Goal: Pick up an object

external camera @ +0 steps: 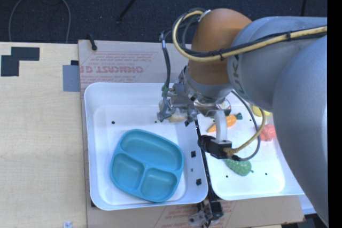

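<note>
My gripper (170,110) hangs over the back right part of the left bin (101,115), just beyond the blue divided plate (146,165) that lies in that bin's front. A small pale thing (175,118) shows right under the gripper; I cannot tell whether it is held. In the right bin (267,181) lie an orange carrot-like toy (223,123), a green toy (239,166), a pink toy (267,132) and a yellow piece (257,111), partly hidden by the arm.
The arm's orange band (219,42) and grey body cover the back of the right bin. A black cable clip (215,147) hangs over the wall between the bins. Cardboard lies under both bins; the wooden bench stretches to the left.
</note>
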